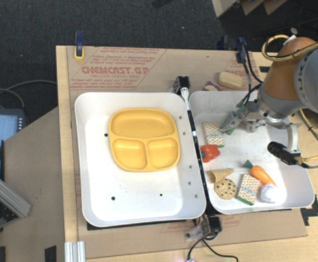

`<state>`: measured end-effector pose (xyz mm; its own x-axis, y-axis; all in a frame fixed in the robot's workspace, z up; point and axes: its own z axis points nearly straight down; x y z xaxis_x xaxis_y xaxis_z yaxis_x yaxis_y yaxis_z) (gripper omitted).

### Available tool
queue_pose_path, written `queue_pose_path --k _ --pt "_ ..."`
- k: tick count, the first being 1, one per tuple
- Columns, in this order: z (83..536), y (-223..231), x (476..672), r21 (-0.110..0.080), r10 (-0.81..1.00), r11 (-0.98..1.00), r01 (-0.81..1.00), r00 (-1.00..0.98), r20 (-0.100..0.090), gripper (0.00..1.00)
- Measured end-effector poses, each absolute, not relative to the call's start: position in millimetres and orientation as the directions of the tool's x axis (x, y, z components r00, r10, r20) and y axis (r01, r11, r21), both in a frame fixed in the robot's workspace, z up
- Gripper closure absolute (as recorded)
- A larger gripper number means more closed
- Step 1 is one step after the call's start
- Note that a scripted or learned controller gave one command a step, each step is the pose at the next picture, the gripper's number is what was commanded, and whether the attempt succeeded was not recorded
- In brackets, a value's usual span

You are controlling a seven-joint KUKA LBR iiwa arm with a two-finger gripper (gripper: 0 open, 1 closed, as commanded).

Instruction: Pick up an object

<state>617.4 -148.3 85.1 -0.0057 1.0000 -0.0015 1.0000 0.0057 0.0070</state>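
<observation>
Jaw spacing cannot be told at this slant, and nothing is seen held between the jaws. The gripper point(239, 121) is shown low over the far part of the right bin point(303, 198). It is carried by the grey arm point(311, 81), whose orange band point(281, 78) is seen at the view's right.

Nearest the jaws lies a checked wafer point(214, 132), flat on the bin floor. It is placed just beside the jaws, on their near-left side, close to the bin's left wall. Whether it is touched by them cannot be told.

Nearer the camera than the wafer, a red pepper point(209, 152) is seen against the same wall, apart from the jaws. Further toward the near rim a tan wedge point(221, 174) is found, with a round cookie point(225, 188) touching it. A checked packet point(249, 188) is set just beside the cookie. An orange carrot point(262, 174) and a white lump point(268, 192) are grouped at the packet's right. All of these lie well apart from the jaws.

The left bin point(93, 162) is occupied by a yellow tray point(145, 125) divided into three compartments, well apart from the gripper. On the bench point(120, 64), beyond the right bin's far rim, a tan block point(231, 80) is seen.
</observation>
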Motion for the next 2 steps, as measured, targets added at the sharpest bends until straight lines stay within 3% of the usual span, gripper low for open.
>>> queue_pose_path --k 1,2 --pt "85 -107 669.2 0.006 1.0 0.005 1.0 -0.005 0.0 0.0" --pt "96 -110 667.8 0.006 1.0 0.002 1.0 -0.002 -0.003 1.0"
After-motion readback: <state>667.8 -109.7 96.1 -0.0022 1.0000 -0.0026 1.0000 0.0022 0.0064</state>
